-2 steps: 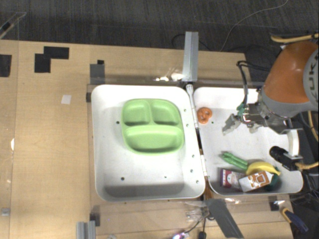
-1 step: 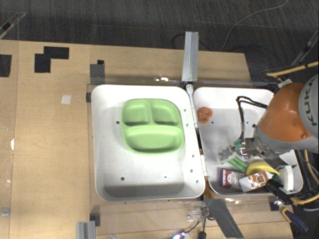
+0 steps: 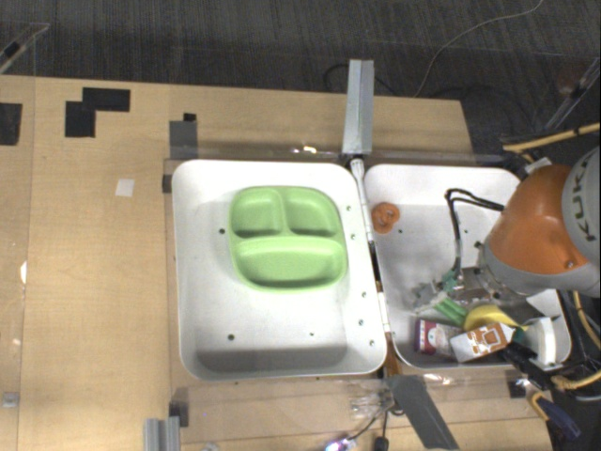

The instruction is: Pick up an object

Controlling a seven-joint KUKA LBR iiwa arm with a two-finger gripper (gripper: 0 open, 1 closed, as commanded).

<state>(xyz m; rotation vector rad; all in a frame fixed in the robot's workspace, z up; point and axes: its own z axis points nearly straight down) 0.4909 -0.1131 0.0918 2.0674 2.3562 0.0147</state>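
My gripper point(image 3: 449, 287) reaches down into the right bin point(image 3: 413, 252), just above a pile of small objects at the bin's front. The pile holds a green item point(image 3: 453, 310), a yellow object point(image 3: 490, 318), a dark red can point(image 3: 431, 336) and a white and brown carton point(image 3: 477, 344). An orange round object point(image 3: 384, 216) lies apart at the bin's back left. The grey arm with its orange band point(image 3: 537, 225) covers the right side of the bin. A green divided plate point(image 3: 286, 236) lies in the left bin point(image 3: 202, 280).
A metal post point(image 3: 359, 106) stands behind the ridge where the two bins meet. Black cables point(image 3: 460, 216) loop off the wrist over the right bin. A white bottle-like thing point(image 3: 547, 338) lies at the pile's right end.
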